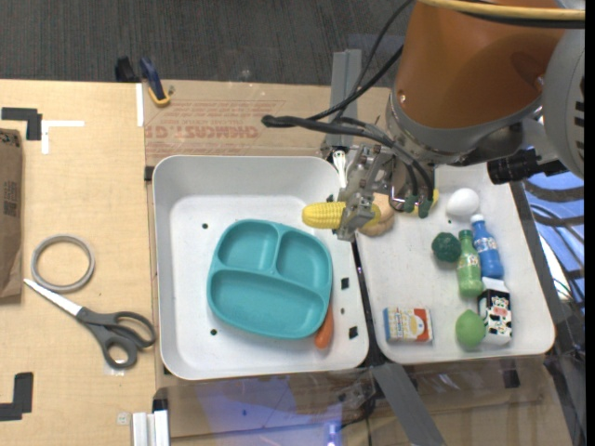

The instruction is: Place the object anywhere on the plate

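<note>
Gripper (351,219) pointing down, clamped on corn cob (325,215) (yellow), beside teal plate (270,279)

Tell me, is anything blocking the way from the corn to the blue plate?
Nothing visible does. The corn is at the tip of the hand, above the left bin's upper right part. The blue plate lies just below and left of it, with bare white floor between. The carrot sits at the plate's lower right edge, out of the way.

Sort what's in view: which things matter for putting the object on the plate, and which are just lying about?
Job: gripper; corn cob at its fingertips; teal plate.

Lying about: carrot, scissors, tape roll, white egg, milk carton, small box.
</note>
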